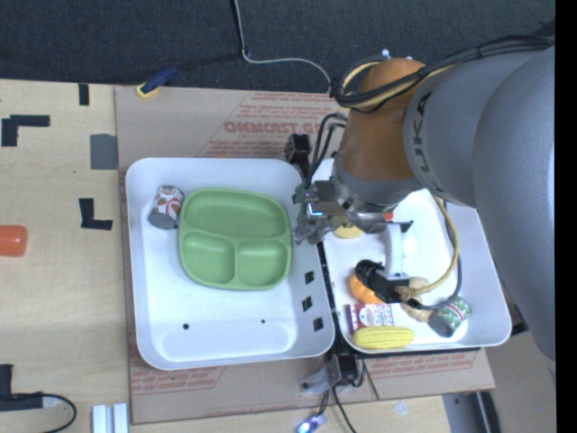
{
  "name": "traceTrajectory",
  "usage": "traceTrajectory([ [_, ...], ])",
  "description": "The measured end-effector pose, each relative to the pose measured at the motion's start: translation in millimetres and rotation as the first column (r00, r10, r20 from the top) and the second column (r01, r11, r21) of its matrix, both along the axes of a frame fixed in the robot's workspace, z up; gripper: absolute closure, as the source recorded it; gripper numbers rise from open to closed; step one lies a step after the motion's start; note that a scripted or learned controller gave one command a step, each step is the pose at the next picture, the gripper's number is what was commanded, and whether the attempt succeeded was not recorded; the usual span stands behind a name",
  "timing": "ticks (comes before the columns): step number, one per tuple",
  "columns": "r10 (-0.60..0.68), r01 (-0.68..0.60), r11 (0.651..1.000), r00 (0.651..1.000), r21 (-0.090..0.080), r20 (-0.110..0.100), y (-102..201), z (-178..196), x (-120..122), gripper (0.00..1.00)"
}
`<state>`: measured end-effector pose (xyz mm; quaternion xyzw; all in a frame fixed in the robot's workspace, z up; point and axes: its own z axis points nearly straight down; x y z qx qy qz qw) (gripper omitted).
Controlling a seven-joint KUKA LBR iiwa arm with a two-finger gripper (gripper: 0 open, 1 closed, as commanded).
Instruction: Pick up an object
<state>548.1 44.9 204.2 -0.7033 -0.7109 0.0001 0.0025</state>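
A pale wooden bench [63, 314] is carrying everything here, marked with dark angular patches toward its left side. A sheet of printed brown cardboard [261, 129] is lying flat on it, and the two shallow white bins are sitting side by side on that sheet: the left bin [144, 269] and the right bin [482, 282], their inner walls touching or very nearly so. An orange object [11, 240] is resting on the bare wood at the far left edge. A blue and yellow item [156, 81], possibly a clip, is lying at the bench's back edge.
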Motion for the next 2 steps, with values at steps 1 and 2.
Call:
traceTrajectory([
  [1,0.004,-0.004,1.000,1.000,0.002,0.013,114.8,94.6,19.0,1.00],
  [2,-0.010,0.010,1.000,1.000,0.000,0.021,73.2,249.9,3.6,1.00],
])
